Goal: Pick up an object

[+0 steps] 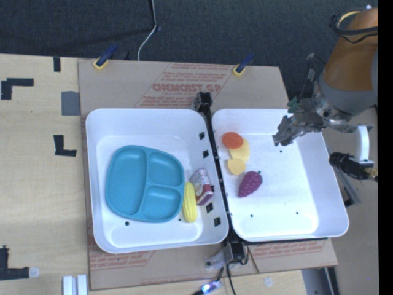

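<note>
The hand [284, 137] was seen over the right bin [307, 223], near its far right corner; whether it was open or closed could not be told, and nothing was seen between its tips. Along that bin's left wall, an orange piece [232, 140], two yellow pieces [238, 158] and a purple grape bunch [249, 184] were grouped. In the left bin [101, 125], a blue divided plate [144, 183] was laid, with a yellow corn cob [189, 203] touching its right edge and a small packet [202, 184] just beside.
</note>
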`<state>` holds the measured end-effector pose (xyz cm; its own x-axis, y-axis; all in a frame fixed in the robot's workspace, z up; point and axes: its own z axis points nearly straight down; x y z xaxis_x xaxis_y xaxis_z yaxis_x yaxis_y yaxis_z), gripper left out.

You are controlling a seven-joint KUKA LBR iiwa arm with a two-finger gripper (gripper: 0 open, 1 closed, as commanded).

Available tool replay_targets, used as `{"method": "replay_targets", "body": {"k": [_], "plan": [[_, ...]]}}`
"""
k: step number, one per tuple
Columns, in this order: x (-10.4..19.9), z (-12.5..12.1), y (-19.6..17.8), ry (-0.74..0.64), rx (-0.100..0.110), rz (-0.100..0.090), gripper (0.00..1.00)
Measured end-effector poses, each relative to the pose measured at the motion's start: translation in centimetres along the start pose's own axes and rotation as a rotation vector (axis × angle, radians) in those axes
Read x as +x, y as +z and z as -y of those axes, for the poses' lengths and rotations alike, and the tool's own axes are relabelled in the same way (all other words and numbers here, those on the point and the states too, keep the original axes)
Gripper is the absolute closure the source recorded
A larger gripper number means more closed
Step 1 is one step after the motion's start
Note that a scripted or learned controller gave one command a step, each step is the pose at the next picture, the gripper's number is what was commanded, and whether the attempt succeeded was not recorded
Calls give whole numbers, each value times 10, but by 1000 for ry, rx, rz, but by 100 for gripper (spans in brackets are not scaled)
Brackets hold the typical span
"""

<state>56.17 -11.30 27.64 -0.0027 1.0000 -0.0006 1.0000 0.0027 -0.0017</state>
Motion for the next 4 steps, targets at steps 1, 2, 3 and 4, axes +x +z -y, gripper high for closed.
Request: {"method": "replay_targets", "body": {"k": [1, 2, 3, 4], "plan": [[56, 5, 3, -1, 0, 0, 100], [104, 9, 24, -2, 2, -1, 100], [159, 14, 27, -3, 1, -1, 100], [210, 32, 30, -1, 2, 0, 100]]}}
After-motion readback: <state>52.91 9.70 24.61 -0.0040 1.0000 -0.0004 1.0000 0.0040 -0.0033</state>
